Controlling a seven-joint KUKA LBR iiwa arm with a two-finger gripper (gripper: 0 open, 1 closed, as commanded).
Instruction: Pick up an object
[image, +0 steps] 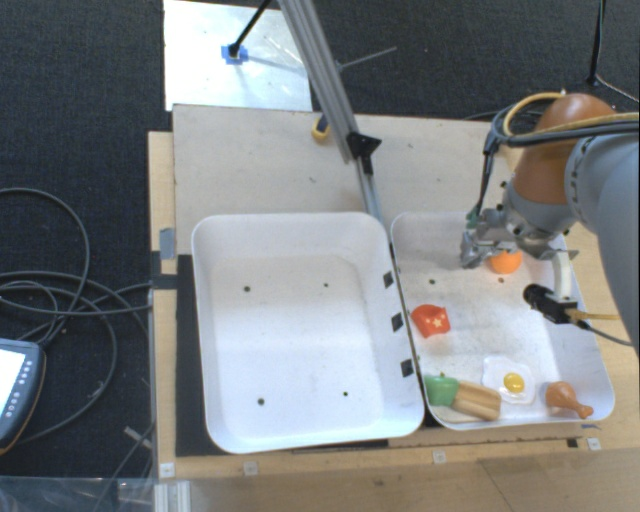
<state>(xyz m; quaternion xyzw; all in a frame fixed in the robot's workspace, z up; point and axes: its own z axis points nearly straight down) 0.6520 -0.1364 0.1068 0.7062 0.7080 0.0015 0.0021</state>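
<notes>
My gripper (481, 248) hangs low over the far part of the right bin (590, 350), under the orange wrist band. An orange fruit (506, 263) lies right beside it on its right side, partly tucked under the wrist; whether it is touched or held cannot be told. Further toward the front lie a red pepper (431, 320), a fried egg (508, 381), a green vegetable (439, 387), a bread stick (478, 402) and a chicken drumstick (567, 400).
The left bin (215, 300) stands next to the right one, their rims touching. A grey pole (330, 85) slants across the bench from the top. A black cable fitting (545, 300) hangs from the arm over the right bin. Cables lie on the floor at left.
</notes>
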